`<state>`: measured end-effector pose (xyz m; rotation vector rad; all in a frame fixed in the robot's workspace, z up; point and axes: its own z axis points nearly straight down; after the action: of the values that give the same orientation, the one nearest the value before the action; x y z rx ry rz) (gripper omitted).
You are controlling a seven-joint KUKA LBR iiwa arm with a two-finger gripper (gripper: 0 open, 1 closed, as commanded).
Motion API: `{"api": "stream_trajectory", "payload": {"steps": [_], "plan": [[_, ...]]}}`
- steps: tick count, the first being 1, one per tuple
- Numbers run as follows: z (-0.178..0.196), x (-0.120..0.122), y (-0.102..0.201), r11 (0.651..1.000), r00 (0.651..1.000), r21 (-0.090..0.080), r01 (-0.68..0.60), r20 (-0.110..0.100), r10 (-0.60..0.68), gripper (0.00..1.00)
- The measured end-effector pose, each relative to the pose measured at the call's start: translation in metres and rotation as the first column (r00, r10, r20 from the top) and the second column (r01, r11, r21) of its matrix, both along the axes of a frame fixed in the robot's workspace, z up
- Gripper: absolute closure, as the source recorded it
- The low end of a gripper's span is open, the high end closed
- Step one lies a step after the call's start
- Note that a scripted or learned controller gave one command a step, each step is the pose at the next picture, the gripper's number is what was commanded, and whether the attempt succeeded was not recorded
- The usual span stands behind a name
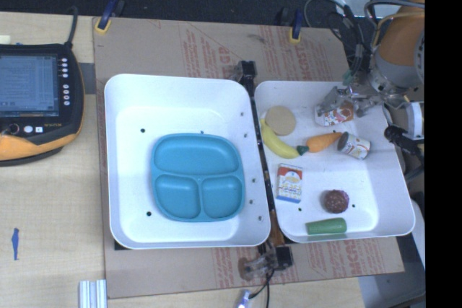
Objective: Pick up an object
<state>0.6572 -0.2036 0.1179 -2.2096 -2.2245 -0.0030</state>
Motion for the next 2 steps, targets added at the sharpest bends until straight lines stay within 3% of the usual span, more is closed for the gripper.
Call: {"api": "stream_trajectory", "payload": {"steps": [1, 2], "plan": [[-0.013, -0.082, -0.009, 1.0, 1.0, -0.007, 0.002, -0.001, -0.002, 0.0], [-0.027, -0.161, 0.046, 1.0, 1.0, -0.005, 0.001, -0.002, -0.001, 0.0]]}}
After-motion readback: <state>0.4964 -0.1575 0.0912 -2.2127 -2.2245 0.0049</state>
